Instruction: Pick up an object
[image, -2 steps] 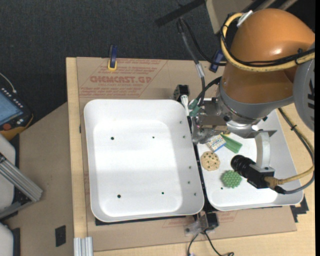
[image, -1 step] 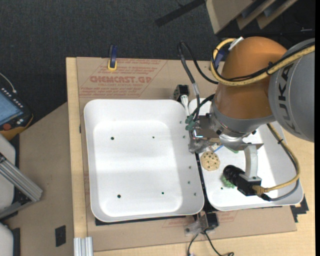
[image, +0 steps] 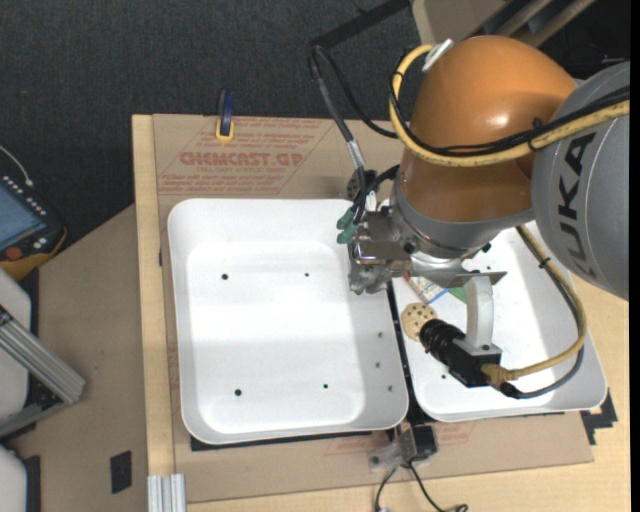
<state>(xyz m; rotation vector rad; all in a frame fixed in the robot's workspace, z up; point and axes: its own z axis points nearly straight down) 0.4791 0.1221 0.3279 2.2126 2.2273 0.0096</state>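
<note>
My gripper (image: 436, 278) hangs low over the left part of the right bin (image: 560, 330), mostly hidden under the arm's orange wrist. Just below it lie a small tan disc with holes (image: 413, 317), a black cylindrical object with a yellow-orange end (image: 462, 358), and a pale grey curved piece (image: 483, 312). A bit of green (image: 470, 295) shows beside the grey piece. I see nothing clearly held.
The left bin (image: 190, 300) sits alongside, sharing a ridge (image: 398, 340) with the right bin. Black cables (image: 335, 110) run from the wrist toward the back. A brown board (image: 240, 150) lies under both bins, with a blue-yellow clamp (image: 226, 118) at its far edge.
</note>
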